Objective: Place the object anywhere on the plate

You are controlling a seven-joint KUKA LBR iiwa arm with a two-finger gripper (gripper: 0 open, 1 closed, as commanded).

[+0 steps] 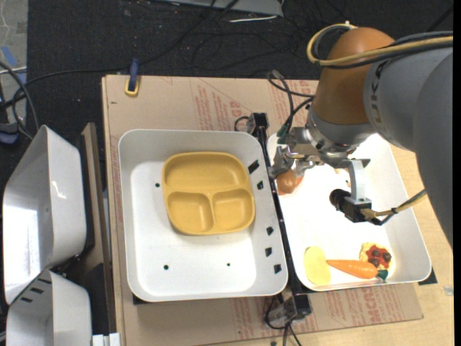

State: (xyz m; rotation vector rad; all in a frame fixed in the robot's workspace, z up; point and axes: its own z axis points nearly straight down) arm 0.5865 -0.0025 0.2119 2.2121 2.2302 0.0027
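A yellow plate (209,193) with three compartments lies in the left white bin (144,265). My gripper (292,166) hangs over the upper left corner of the right bin (410,244), close to the wall between the two bins. A small round orange-brown object (288,184) sits right at the gripper's tip, against the bin's left wall. The wrist hides where the two meet, so I cannot tell whether the object is gripped or resting on the bin floor.
Along the right bin's front edge lie a pale yellow piece (315,264), an orange carrot (351,268) and a small red and yellow item (377,255). A black fitting with a cable (351,205) hangs from the arm over the bin's middle.
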